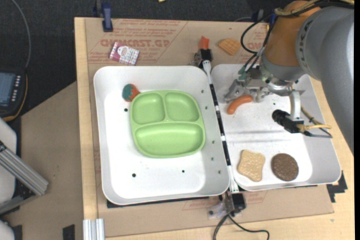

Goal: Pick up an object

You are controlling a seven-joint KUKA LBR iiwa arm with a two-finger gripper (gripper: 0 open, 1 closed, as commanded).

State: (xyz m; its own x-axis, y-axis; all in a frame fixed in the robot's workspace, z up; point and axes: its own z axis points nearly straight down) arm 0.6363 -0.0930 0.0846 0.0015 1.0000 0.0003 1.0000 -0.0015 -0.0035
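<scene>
Orange against the white plastic, a small sausage-shaped toy lies in the right-hand shallow white bin, near its upper left corner. The grey arm's two-finger gripper hangs directly over it, the toy just below and a touch left of the tips, its long axis slanting up to the right. Whether the gripper is spread or pressed together I cannot tell from here; nothing is visibly pinched. On the cardboard sheet under the bins, reddish printed lettering shows, too faint to read with confidence.
</scene>
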